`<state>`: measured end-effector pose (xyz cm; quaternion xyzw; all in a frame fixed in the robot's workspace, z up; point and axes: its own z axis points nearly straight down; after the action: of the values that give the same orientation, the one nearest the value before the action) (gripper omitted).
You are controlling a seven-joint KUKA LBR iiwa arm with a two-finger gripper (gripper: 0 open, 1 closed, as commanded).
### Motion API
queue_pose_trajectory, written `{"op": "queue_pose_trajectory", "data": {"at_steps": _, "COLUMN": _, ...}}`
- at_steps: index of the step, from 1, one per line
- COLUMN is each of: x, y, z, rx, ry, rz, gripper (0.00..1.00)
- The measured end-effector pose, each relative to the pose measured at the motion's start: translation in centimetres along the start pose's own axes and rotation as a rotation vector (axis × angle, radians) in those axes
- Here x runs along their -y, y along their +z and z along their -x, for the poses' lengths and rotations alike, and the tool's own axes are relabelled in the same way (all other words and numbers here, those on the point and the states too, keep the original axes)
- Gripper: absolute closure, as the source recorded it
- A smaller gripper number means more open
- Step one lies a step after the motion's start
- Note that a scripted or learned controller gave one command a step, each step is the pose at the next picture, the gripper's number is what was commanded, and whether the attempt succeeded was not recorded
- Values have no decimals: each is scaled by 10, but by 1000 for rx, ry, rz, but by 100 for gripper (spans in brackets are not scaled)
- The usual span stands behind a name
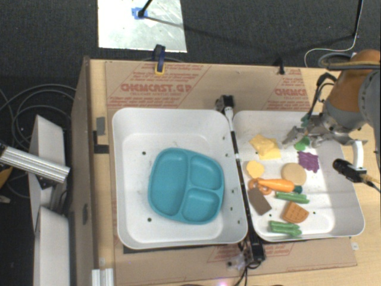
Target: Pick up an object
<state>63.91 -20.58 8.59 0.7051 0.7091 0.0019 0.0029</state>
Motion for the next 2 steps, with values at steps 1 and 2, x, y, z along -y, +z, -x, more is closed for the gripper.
{"op": "queue_pose_trajectory", "data": {"at_steps": 1, "x": 60, "y": 1, "z": -8, "rx": -2, "ry": 6, "rz": -10, "gripper": 0}}
{"op": "queue_pose_trajectory", "data": {"at_steps": 2, "x": 55, "y": -11, "z": -7, "rx": 1, "ry": 3, "rz": 1, "gripper": 100}}
